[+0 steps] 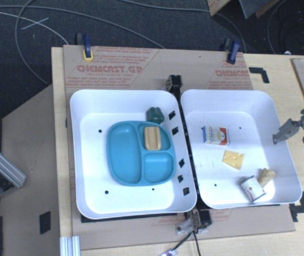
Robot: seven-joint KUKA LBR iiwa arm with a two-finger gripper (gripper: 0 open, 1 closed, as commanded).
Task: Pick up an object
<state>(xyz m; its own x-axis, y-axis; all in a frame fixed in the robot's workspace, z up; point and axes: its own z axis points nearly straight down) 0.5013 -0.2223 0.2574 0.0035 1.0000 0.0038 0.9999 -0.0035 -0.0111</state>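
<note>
Gripper (293,130) at 3 o'clock of right bin (258,97) — claw state unclear, nothing held. Approach step; next, move in over cheese wedge (233,159) at 8 o'clock — then descend.

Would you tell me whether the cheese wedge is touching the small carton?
Apart. The camera view shows bare white bin floor between the cheese wedge and the carton.

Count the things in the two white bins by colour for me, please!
Blue: 1, the divided plate
Green: 1, the dark green lump
Tan or yellow: 3, bread stick, cheese wedge, pale lump
White printed: 2, carton, small can
Total: 7
</note>
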